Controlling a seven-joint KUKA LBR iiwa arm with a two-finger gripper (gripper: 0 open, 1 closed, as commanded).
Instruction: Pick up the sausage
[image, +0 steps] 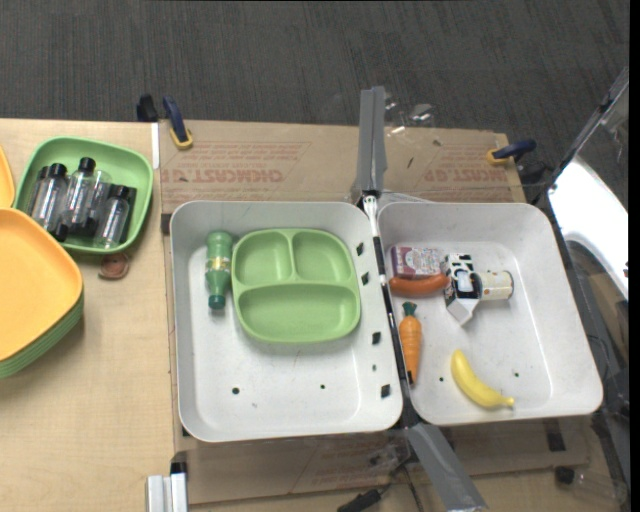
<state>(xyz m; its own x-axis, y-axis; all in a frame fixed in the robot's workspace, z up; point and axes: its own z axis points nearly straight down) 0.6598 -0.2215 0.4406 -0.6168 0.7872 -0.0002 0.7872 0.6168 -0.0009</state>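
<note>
At the far left of the frame sits a stack of orange plates (30, 285) on the tabletop (90, 430). Just above them, in the upper left, is a green tray (135, 200) with small dark-capped bottles (80, 205) lying in it.

Next comes the left white bin (280, 405). A green bottle (218, 268) lies along its left side. Just beside the bottle is a green plate with three sections (296, 284), filling the upper middle of this bin.

The right white bin (545, 330) touches the left one in the middle of the frame. The sausage (420, 285) lies in the upper left part of this bin, flat and pointing side to side. It is reddish orange. A purple and white packet (415, 261) sits just above it, touching it. To the right of the sausage is a small black and white thing (463, 282) with a pale can (498, 286) next to it. Below the sausage, near the wall between the bins, a toy carrot (410, 340) lies with its green top up. Lower and more to the right is a yellow banana (478, 382).

At the right edge of the frame there is a white curved shape; I cannot tell if it belongs to the arm, and I cannot tell how the end effector is set.
</note>
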